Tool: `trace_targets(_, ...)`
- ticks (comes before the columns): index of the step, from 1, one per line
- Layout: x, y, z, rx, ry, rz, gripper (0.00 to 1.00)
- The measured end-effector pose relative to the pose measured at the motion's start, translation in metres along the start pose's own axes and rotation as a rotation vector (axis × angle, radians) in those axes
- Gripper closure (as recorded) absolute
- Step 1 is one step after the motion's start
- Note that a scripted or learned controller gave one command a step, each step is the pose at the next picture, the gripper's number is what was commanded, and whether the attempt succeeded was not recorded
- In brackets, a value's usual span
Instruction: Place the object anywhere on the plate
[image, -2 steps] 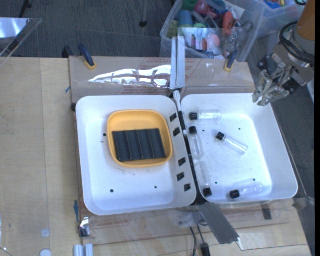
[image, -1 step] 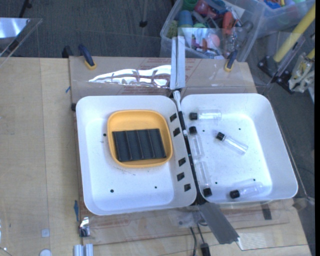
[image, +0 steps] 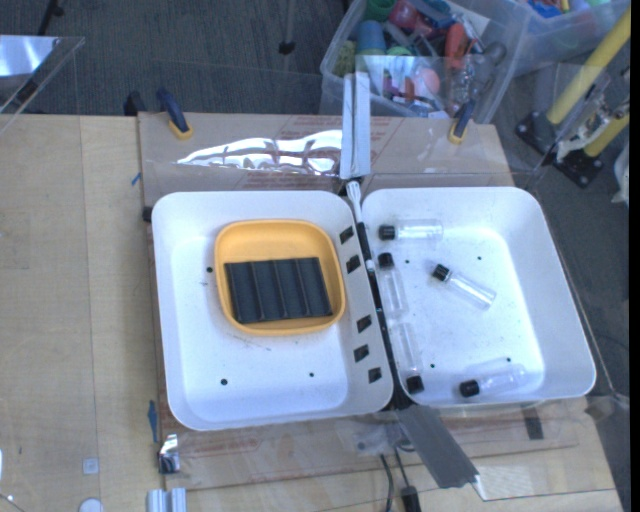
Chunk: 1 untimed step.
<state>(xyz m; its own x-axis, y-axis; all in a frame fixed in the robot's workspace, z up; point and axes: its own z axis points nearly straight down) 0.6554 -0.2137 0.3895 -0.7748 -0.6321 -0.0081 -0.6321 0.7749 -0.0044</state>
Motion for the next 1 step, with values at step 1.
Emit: trace_targets(1,-0.0023,-0.0144,0.1186,-0.004,0.002,-0.051,0.00)
